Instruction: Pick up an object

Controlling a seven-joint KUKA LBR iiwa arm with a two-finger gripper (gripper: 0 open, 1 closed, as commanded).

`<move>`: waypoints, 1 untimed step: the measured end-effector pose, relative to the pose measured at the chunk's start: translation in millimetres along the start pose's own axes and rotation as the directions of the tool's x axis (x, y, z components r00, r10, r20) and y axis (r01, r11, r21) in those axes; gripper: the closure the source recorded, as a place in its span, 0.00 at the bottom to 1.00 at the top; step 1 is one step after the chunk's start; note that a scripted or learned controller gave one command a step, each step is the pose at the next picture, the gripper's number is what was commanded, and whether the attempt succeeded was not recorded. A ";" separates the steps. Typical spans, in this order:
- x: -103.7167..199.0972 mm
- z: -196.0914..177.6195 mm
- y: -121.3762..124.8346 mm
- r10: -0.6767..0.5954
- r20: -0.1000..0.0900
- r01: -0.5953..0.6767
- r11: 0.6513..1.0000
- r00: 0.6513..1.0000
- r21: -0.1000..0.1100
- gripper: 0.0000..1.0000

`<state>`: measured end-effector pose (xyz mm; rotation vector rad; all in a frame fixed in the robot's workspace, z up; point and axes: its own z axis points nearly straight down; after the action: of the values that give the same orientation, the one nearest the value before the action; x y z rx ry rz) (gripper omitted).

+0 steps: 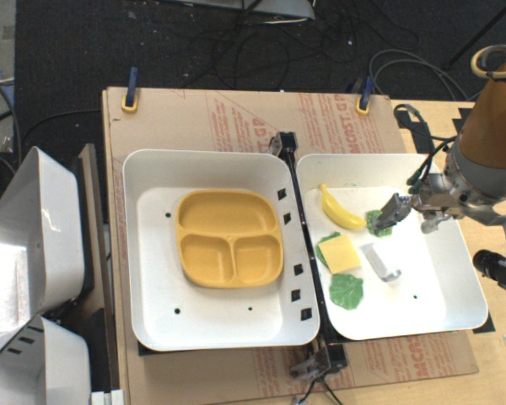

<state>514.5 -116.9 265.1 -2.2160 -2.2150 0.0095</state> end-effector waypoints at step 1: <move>0.1 -4.7 1.8 -0.002 0.002 0.002 1.000 1.000 -0.010 0.00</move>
<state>516.3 -116.8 269.8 -2.2195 -2.2230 0.0004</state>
